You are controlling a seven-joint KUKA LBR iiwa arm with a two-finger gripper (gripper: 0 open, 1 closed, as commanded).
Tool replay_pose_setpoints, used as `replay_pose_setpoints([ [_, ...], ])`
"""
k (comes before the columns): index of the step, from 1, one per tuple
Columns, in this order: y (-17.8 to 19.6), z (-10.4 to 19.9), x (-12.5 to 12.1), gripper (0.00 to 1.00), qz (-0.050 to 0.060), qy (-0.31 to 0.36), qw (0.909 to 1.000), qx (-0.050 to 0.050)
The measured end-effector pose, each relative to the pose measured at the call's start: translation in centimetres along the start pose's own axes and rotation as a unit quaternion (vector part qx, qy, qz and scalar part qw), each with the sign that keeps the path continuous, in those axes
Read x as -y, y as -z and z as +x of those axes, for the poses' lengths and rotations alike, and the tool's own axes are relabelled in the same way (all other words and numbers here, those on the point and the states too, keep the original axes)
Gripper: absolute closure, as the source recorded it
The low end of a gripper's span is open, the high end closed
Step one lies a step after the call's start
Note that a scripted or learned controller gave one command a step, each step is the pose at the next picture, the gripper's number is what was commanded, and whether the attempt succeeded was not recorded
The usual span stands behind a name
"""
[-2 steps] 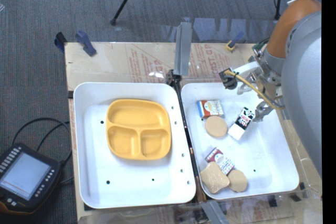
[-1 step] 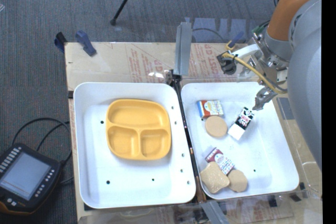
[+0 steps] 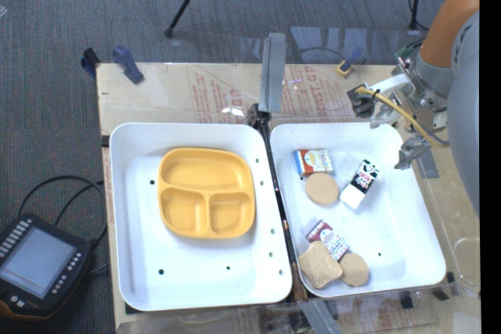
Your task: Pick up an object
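Gripper [image 3: 412, 146] hangs over the right bin's [image 3: 407, 246] far right corner, nothing between its parted fingers; the black-and-white carton [image 3: 359, 184] lies just beside it, toward the bin's middle.

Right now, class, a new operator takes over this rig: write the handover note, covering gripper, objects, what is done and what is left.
Gripper: above the right bin's far right rim, holding nothing; finger state unclear.
Right bin: small box and round cracker at the far left; milk carton mid-bin; packet, toast slice and second round cracker at the near edge.
Left bin: yellow divided tray.
Done: nothing lifted.
Left: pick up one object; the milk carton lies nearest the gripper.
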State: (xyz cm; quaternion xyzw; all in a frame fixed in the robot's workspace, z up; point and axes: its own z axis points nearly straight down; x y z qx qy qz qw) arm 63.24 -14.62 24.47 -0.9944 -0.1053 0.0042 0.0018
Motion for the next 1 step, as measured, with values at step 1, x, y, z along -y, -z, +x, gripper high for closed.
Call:
replay_pose_setpoints([
  [1,-0.04,0.62,0.5,0.0,-0.001,-0.003,1.0,-0.001],
])
